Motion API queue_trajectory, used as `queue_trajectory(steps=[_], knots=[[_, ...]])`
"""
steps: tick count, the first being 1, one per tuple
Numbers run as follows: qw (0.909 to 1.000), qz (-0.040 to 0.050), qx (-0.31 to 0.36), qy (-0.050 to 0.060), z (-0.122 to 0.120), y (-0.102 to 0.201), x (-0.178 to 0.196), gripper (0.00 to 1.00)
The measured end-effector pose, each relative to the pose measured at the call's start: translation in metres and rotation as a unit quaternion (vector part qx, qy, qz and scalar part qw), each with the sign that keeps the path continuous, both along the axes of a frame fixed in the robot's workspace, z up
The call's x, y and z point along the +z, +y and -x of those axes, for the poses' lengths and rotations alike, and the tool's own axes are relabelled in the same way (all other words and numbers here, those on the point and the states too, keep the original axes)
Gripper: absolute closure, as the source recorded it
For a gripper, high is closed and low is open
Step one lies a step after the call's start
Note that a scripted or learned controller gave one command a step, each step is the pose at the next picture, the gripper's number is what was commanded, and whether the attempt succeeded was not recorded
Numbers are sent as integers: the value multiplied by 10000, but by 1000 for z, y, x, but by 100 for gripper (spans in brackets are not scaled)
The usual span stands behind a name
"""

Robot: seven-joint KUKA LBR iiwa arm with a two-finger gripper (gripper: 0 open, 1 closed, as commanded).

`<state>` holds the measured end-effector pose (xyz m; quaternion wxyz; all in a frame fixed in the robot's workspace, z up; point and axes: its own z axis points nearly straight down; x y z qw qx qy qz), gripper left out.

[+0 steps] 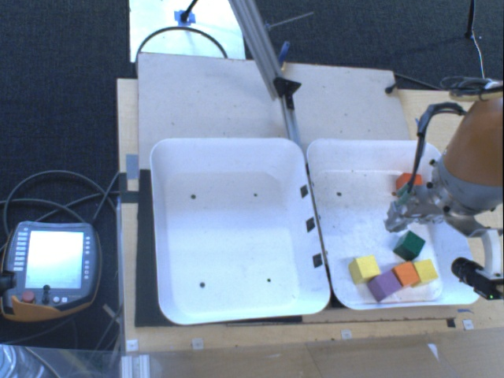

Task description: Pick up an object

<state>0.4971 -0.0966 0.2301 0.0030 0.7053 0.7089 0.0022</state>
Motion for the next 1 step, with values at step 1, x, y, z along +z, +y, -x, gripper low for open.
queue_trajectory(steps=[1], knots=[[10000, -1, -1, 10, -2, 0, 24, 100]])
